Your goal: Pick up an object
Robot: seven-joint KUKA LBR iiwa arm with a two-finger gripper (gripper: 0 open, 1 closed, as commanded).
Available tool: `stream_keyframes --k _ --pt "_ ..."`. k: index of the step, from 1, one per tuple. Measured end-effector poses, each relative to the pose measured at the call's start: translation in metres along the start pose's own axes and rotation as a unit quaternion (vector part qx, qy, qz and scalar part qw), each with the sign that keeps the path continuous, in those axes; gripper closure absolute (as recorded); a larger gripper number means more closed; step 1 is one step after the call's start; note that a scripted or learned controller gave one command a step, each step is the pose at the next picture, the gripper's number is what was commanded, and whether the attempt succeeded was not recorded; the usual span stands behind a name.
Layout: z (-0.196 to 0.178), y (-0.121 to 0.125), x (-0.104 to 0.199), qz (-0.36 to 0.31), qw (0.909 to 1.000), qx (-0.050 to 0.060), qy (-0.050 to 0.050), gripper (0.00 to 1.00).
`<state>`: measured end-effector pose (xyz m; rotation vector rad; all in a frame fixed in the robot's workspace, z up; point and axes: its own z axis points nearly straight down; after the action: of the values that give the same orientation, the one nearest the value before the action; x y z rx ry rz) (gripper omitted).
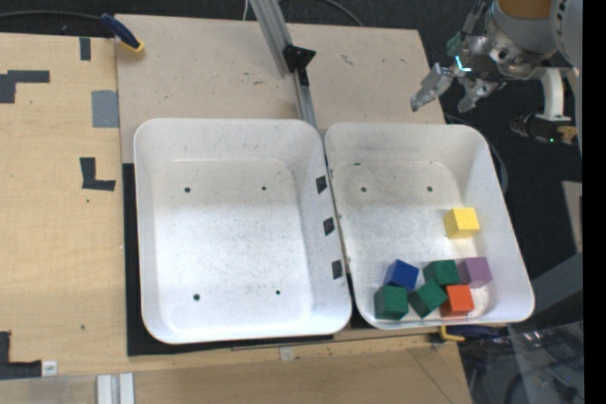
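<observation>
Metal claw (445, 93) spread, pinching nothing, above right bin's (492, 166) far rim. Well below claw: matte yellow cube (462, 220); farther still, clustered blue (401, 274), green (391, 302), orange (458, 299), purple (476, 271) cubes.

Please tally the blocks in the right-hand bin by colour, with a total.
Green blocks: 3
Yellow block: 1
Blue block: 1
Orange block: 1
Purple block: 1
Total: 7

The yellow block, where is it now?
The yellow block lies alone in the right bin, near its right wall, above the cluster of coloured blocks.
</observation>
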<state>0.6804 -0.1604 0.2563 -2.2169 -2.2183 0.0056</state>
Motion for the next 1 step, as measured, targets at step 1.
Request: stream_keyframes --k 1 --pt "-0.0036 0.0008 -0.0003 -0.001 1.0 -0.002 -0.002 0.0"
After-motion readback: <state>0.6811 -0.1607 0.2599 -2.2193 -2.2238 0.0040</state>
